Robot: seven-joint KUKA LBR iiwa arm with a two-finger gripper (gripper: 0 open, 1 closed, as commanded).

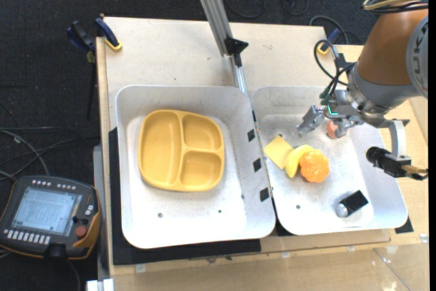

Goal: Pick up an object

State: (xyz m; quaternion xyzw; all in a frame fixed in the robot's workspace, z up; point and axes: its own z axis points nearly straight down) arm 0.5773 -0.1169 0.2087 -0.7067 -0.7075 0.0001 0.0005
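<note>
Fruit sits near the middle of the right bin [381, 208]: an orange [315, 167] touching a banana [296, 160], with a pale yellow block [278, 150] just beside the banana on the side toward the left bin [136, 215]. A black-and-silver object [350, 204] lies apart from the orange, toward the bin's near edge. The claw [327, 120] hovers beyond the orange, fingers spread (a small pinkish thing [334, 130] lies beside them). A yellow divided plate [182, 149] rests in the left bin on the surface [170, 51].
</note>
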